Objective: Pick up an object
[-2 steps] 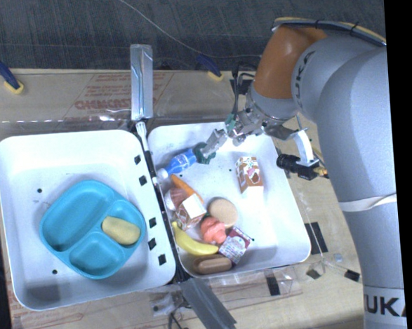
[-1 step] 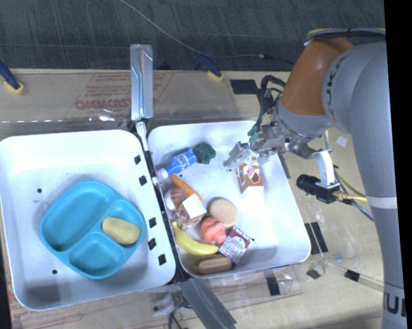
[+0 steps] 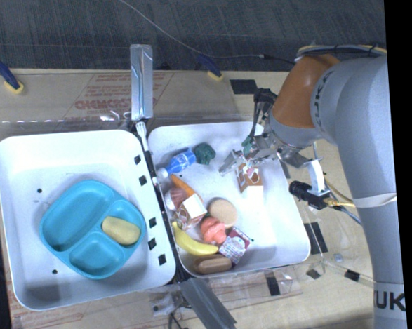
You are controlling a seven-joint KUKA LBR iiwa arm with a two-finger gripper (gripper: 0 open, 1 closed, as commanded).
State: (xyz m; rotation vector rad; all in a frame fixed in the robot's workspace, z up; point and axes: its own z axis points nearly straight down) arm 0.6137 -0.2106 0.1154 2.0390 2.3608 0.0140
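The gripper (image 3: 242, 159) hangs over the right bin (image 3: 281, 229), and a small brown packet (image 3: 250, 177) sits right at its fingertips, though whether the jaws are closed on it or merely touching cannot be told. To the left of the jaws lie a dark green object (image 3: 204, 152) and a blue bottle (image 3: 180, 161). Further off, below and left of the jaws, a banana (image 3: 192, 244) and a sausage (image 3: 213, 265) are heaped against the bin's near wall, and the left bin (image 3: 31, 278) holds a blue tray (image 3: 69, 226).

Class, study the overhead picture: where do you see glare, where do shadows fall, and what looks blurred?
In the camera view, glare streaks the clear plastic sheet behind the bins; a soft shadow lies beside the blue plate in the left bin; the gripper and the small items nearby look slightly blurred.
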